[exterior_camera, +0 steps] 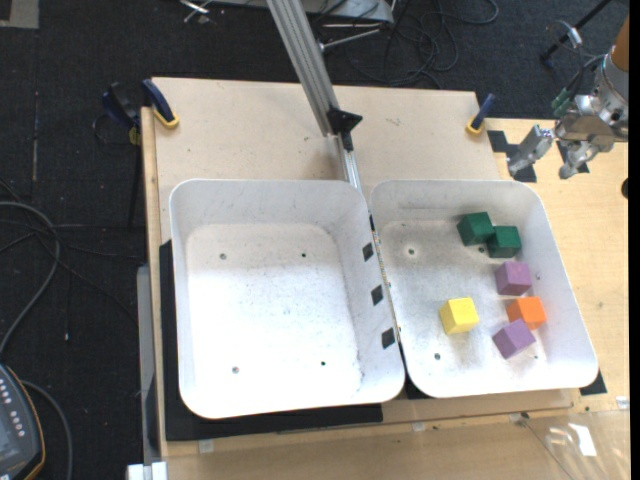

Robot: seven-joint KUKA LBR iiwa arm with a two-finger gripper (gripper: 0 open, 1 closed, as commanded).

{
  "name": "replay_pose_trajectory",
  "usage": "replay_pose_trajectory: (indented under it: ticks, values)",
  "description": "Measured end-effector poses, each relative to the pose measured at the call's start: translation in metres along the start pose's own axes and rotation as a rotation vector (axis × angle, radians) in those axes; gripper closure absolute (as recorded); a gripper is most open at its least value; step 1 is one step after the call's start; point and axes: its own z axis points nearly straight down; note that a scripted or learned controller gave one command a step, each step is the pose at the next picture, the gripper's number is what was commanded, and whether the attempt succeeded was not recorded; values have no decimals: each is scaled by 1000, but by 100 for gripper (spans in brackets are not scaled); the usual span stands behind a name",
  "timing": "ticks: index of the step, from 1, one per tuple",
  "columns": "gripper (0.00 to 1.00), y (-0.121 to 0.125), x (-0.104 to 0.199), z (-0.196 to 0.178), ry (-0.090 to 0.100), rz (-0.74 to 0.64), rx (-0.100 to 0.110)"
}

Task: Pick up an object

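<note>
Hovering beyond the right bin's (560,268) far right corner, the gripper (552,156) hangs with fingers spread and nothing between them. Below and left of it lie two green blocks (488,232) touching; farther below sit a purple block (513,277), an orange block (527,312), another purple cube (514,339) and a yellow block (460,315).
</note>
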Motion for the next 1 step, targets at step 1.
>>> replay_pose_trajectory:
  ticks: [1]
  values:
    - [0, 5, -4, 27, 0, 1, 2]
